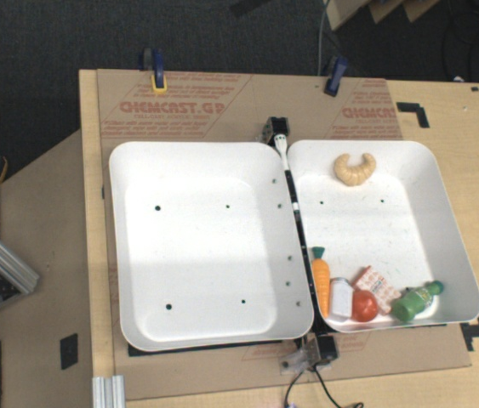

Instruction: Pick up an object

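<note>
Nothing lifted yet: near, in the right white plastic bin [443,194], an orange carrot [321,275], red tomato [364,306] and green bottle [414,301] cluster, a tan croissant [355,167] farther back awaiting a descending reach, gripper state untellable.

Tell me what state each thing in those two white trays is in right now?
Croissant: lying alone at the far end of the right bin.
Carrot: lying flat along the right bin's left wall.
Tomato: resting at the near wall.
Green bottle: tipped on its side in the near corner.
Left bin: level on the bench.
</note>
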Controlling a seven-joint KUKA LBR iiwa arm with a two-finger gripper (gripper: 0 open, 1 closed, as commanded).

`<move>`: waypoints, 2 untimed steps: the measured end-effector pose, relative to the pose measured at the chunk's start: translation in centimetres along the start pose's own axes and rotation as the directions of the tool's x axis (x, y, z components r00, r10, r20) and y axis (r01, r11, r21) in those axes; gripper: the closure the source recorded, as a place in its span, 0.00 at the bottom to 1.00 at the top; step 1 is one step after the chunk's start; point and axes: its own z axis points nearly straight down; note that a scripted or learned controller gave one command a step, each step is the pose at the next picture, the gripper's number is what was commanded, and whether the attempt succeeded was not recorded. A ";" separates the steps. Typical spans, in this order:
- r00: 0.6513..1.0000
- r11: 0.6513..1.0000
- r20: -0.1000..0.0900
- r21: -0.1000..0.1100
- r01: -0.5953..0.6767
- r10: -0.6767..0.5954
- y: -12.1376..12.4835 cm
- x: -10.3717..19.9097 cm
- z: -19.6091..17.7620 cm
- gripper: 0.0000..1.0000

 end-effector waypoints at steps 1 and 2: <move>1.000 1.000 -0.001 0.013 -0.011 0.011 -0.4 -5.8 7.6 1.00; 1.000 1.000 -0.002 0.010 -0.006 0.006 -0.3 -5.5 11.7 1.00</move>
